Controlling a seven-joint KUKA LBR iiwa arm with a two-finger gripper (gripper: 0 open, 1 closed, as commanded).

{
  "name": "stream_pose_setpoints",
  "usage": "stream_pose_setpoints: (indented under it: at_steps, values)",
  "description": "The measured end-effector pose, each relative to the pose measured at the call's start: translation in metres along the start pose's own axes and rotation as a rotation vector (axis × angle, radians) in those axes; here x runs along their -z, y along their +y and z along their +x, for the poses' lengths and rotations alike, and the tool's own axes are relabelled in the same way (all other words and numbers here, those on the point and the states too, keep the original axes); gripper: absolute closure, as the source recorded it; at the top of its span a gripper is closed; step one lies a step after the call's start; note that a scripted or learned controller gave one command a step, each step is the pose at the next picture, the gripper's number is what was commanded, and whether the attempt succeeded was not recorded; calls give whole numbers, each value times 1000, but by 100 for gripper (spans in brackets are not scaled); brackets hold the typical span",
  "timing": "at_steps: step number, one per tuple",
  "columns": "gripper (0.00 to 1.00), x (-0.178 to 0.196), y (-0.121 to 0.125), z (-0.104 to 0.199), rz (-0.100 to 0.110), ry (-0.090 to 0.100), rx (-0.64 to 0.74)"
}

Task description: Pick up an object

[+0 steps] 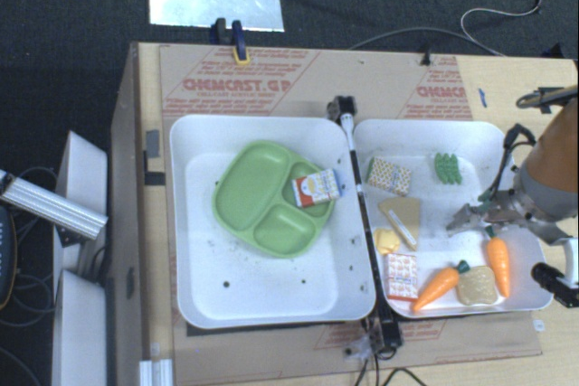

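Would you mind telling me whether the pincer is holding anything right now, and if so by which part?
Nothing is held: the pincer hangs over the right bin, with no item between its tips. The nearest carrot lies apart from it.

I see two toy carrots in the right bin (425, 136): one upright (498, 263), one slanted (437, 285).

The surface (145, 285) carried a brown printed cardboard sheet (271, 77), on which two shallow white bins, the left bin (194, 285) and the right bin (479, 133), rested side by side, touching.
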State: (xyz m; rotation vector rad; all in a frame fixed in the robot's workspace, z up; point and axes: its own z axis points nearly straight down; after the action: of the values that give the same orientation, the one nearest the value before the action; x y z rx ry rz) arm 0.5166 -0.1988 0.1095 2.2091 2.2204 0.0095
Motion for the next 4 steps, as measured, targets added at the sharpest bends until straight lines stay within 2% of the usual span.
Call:
stream_pose_setpoints:
  at_steps: [1,2,3,4]
  values:
    - [100,10,1,0,-2,0,1]
    - [0,10,1,0,-2,0,1]
    - [0,-26,29,62,10,3,-1]
    - [0,-25,-23,30,11,1,-5]
